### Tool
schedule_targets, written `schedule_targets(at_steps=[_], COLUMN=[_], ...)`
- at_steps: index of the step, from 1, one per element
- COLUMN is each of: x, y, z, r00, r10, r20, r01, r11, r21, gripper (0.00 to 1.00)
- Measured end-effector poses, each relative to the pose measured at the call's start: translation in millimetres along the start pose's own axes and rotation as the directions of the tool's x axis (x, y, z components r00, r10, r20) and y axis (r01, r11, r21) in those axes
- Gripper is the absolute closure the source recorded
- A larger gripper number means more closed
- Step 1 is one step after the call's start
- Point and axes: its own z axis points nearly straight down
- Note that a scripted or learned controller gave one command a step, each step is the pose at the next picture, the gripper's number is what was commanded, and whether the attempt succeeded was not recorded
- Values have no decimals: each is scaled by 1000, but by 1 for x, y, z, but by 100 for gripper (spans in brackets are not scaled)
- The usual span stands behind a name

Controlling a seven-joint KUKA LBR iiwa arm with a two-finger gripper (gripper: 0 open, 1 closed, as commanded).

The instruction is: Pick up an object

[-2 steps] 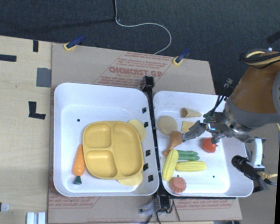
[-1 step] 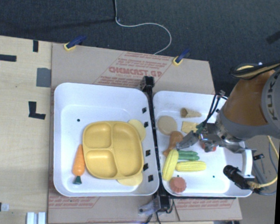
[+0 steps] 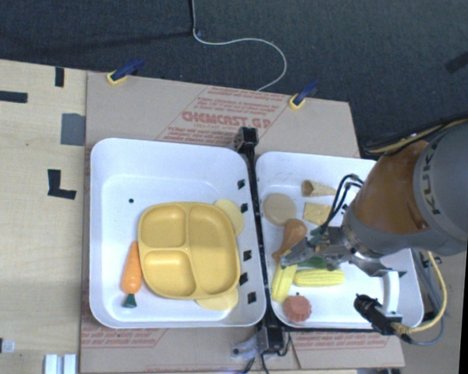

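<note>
Fingers of the grey arm's gripper (image 3: 313, 259) were hard to see (we could not tell), low over the yellow plastic corn cob (image 3: 317, 278) in the right white bin (image 3: 288, 166).

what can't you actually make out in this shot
- Pincer, camera view: the arm's wrist covers it, so any grip is unclear.
- Right bin: its right part lies under the arm.
- Pale yellow piece: mostly tucked under the yellow divided plate.
</note>
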Motion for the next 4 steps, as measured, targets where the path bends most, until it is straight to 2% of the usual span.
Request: schedule_targets(at_steps=[1, 2, 4], x=[1, 1, 8], y=[0, 0, -2], z=[41, 29, -56], r00=[1000, 1000, 1000], r10=[-1, 0, -1], r20=[2, 2, 2], r01=[1, 0, 1], r11=[1000, 1000, 1000], r21=[-7, -9, -11], gripper=[0, 100, 100])
